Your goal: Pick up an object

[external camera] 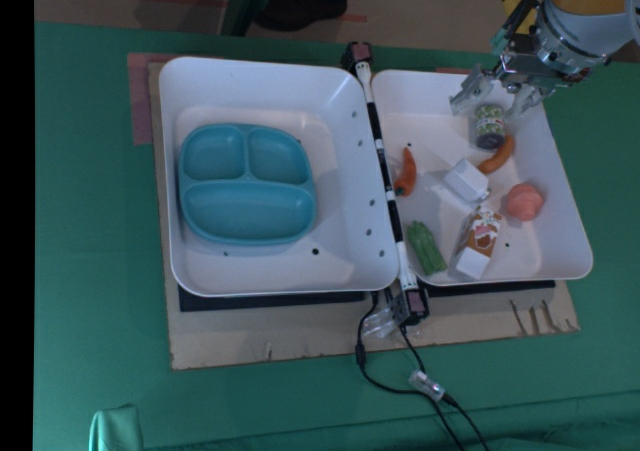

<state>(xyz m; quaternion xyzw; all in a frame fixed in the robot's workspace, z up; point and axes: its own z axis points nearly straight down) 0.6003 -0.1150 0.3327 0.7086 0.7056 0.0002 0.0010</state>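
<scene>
The claw [497,99] is hovering open astride the small jar [489,125] in the right bin [560,239]; next it needs closing, I judge

Two white bins sit side by side: the left bin [200,89] and the right bin [560,239]. The left one has one teal divided plate [246,184] (three compartments). The right one has seven small things: one jar [489,125], two orange-red pieces (carrot-like), one at the left [405,172] and one by the jar [497,155], one white block [466,180], one pink ball [523,201], one carton [478,243] and one green vegetable [427,247].
</scene>
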